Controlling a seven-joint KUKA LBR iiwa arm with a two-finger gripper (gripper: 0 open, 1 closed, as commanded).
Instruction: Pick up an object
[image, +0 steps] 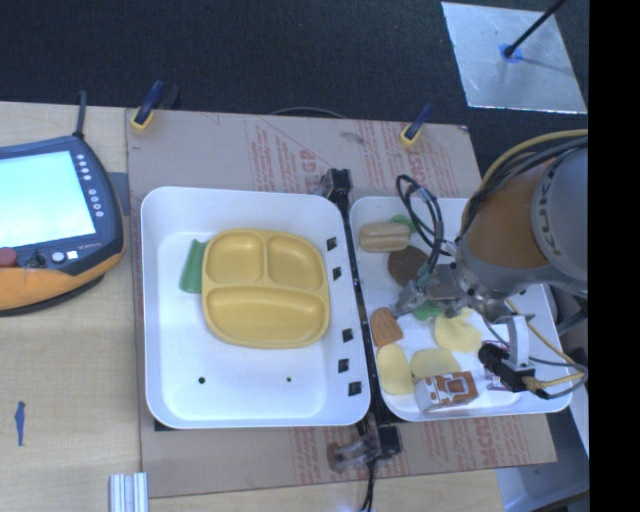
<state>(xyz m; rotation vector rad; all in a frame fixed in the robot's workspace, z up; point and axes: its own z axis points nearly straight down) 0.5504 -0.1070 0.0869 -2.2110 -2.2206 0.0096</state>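
Gripper (425, 297) hung low over right bin (560, 405), amid toy food: tan bun (384, 236), brown disc (405, 264), yellow pieces (458, 332), small carton (446, 389). Finger state: can't tell. Yellow divided plate (266, 288) sat in left bin (165, 300).

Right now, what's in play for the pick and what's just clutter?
In play:
gripper
right bin
tan block
brown disc
yellow pieces
printed box

Clutter:
left bin
yellow tray
green piece
pendant
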